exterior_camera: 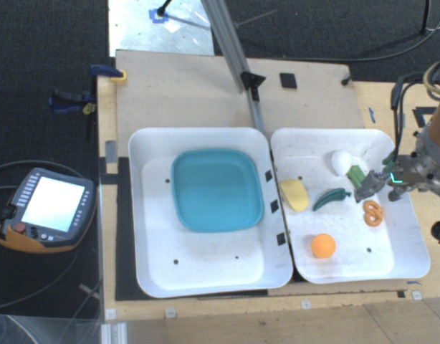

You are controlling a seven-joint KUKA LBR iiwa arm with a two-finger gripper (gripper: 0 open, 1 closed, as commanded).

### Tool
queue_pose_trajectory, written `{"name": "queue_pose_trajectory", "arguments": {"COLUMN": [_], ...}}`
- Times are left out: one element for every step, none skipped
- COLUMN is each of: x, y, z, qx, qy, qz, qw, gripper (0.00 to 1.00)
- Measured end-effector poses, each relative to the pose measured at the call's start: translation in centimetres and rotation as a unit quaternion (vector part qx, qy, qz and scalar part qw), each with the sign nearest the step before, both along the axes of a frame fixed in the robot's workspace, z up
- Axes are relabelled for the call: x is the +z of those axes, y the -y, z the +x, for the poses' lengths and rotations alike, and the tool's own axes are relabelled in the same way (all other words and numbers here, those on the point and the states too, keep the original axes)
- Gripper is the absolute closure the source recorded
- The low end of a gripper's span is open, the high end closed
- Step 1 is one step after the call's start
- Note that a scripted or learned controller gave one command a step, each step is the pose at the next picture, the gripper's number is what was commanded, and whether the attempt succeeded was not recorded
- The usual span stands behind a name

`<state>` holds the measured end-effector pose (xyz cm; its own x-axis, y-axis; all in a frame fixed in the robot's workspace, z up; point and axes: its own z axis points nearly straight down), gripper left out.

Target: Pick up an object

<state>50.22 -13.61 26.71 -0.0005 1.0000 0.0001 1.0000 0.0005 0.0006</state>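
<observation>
the arm comes in from the right edge of the frame, and its tool (369,185) sits low over the upper right part of the right bin (413,260). whether the tool is wide or narrow cannot be told from this slant, and nothing can be made out as gripped. just to its upper left lies a small light green piece (356,173), touching or nearly touching a white ball (341,162) further up and left. directly below the tool is an orange pretzel-shaped ring (372,213). left of that, near the bin's middle, a dark green pepper-like object (330,198) lies slanted. a yellow object (294,194) rests by the bin's left wall, and an orange ball (323,246) sits lower down, well apart from the tool. the left bin (152,264) holds a teal square plate (216,190) in its middle. a teach pendant (46,209) with a lit screen lies on the floor at the left of the frame, off the table (184,92).
</observation>
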Motion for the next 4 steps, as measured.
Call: {"name": "queue_pose_trajectory", "arguments": {"x": [0.0,-5.0,-11.1,-16.9], "y": [0.0,-1.0,-1.4,-1.9], "z": [0.0,0.1,0.0,-0.9], "qx": [0.000,0.000,0.000,0.000], "qy": [0.000,-0.002,-0.003,-0.003], "qz": [0.0000,0.0003,0.0004,0.0004], "qw": [1.0000,1.0000,1.0000,1.0000], "gripper": [0.00,0.00,0.00,0.00]}}
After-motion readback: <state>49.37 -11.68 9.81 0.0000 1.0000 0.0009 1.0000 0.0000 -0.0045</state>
